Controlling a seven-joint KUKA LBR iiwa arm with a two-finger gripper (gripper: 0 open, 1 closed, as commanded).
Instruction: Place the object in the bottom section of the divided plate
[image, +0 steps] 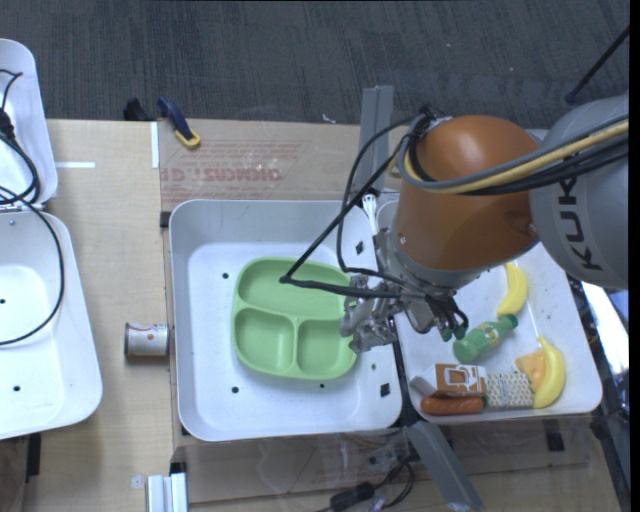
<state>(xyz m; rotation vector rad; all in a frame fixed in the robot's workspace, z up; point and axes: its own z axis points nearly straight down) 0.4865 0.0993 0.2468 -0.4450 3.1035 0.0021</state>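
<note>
Hovering over the seam between the two bins, the gripper (368, 322) sits just off the right edge of the plate (295, 320). One view only, from above at a slant.

Camera view:
- Plate: green, three sections, lying flat in the left bin (200, 300). One wide section on the far side, two smaller ones on the near side. All three look bare.
- Arm (470, 190): orange band and grey body cover the middle of the right bin (585, 385). Cables run across the plate's far right corner.
- Gripper: a tangle of grey metal at the plate's right rim. Cannot tell how far apart it stands, nor whether anything is in it; the wrist hides most of it.
- Right bin holds a green bottle (482, 338), a banana (513, 290), a box (462, 380), a sausage (452, 405) and a yellow fruit slice (546, 372). Which one is the task's object is not clear; none lies on the plate yet.
- Can (147, 340) lies on the bench left of the bin, apart from all this.

Judgement on doing the step well: if something is held, carry it left and slightly nearer, so it clears the raised divider and hangs over a near section, not the rim. Lower close before releasing; the sections are shallow and a round item could roll out. Keep the cables off the plate so it does not shift.
</note>
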